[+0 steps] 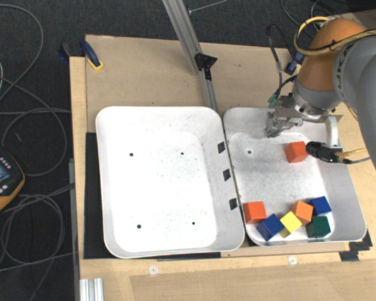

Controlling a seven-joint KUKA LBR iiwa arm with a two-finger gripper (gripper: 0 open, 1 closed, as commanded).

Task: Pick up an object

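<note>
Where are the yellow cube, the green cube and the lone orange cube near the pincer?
yellow cube (291,221), camera view, on its top face.
green cube (318,227), camera view, on its top face.
lone orange cube (295,152), camera view, middle of its visible face.

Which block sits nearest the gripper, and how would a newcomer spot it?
Start at the right-hand bin, the one the arm reaches over. In its upper half, below and right of the gripper, lies a lone orange block. Every other block is huddled along the bin's near edge; this one stands apart.
</note>
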